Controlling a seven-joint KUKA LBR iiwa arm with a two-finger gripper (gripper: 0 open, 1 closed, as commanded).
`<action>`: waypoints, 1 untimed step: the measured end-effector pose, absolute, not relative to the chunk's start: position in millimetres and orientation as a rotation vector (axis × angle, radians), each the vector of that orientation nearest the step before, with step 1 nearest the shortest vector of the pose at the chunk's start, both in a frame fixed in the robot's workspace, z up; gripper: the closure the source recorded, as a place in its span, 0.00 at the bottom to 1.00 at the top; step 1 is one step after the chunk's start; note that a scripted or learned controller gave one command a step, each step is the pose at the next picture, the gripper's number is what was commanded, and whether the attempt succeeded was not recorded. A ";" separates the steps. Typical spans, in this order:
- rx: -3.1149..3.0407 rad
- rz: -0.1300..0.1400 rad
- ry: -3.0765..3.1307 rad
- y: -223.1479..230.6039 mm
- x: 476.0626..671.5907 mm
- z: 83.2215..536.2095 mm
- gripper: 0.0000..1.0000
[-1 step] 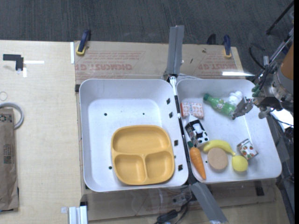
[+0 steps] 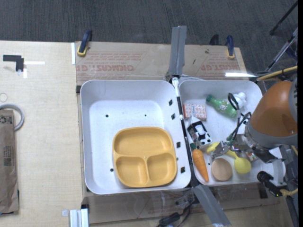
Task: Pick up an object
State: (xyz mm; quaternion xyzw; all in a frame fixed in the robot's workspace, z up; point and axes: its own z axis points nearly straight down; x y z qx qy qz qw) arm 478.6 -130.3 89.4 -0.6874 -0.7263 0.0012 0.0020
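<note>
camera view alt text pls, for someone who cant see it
A grey and orange robot arm reaches from the right over the right bin, which holds a carrot, a green bottle and other small items. The left bin holds a yellow divided plate.

A dark grey carpeted floor (image 2: 142, 11) ran across the top of the view. Below it lay a pale wooden worktop (image 2: 42, 126), with a sheet of brown printed cardboard (image 2: 123, 63) held at its far edge by two blue-and-yellow clamps (image 2: 84, 42). A brown paper bag (image 2: 8, 160) lay at the worktop's left edge. Light was even.
</note>
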 end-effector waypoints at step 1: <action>-2.509 0.002 -1.881 -150.5 487.0 89.5 0.00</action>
